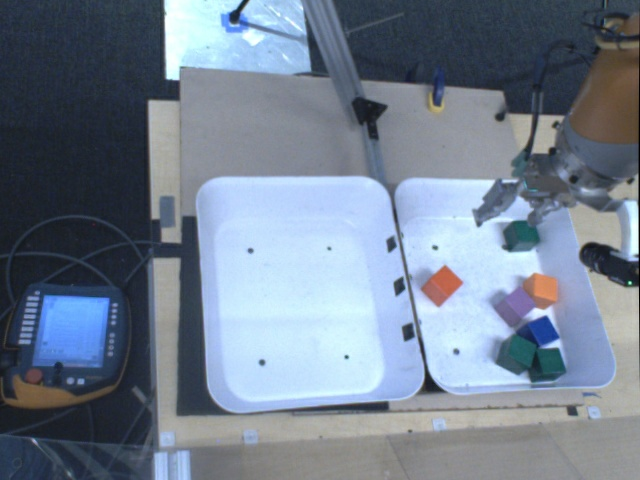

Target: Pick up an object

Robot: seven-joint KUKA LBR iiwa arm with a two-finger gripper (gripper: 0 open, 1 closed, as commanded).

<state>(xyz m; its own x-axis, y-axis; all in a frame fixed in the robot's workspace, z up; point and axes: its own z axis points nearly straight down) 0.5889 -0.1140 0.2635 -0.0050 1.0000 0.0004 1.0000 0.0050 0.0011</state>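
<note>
My gripper (518, 210) hangs over the back of the right bin (590, 368), open, with nothing between its fingers (492, 205). Just below it a dark green block (520, 235) lies on the bin floor, apart from the fingers. An orange-red cube (441, 285) sits near the bin's left wall. Toward the front right lie an orange cube (541, 289), a purple block (515, 306), a blue block (541, 330) and two green blocks (517, 352).
The left bin (300, 186) stands beside the right one, sharing a middle edge with black clips. A slanted metal pole (340, 48) rises behind the bins. A teach pendant (65, 343) with cables lies off the bench at far left.
</note>
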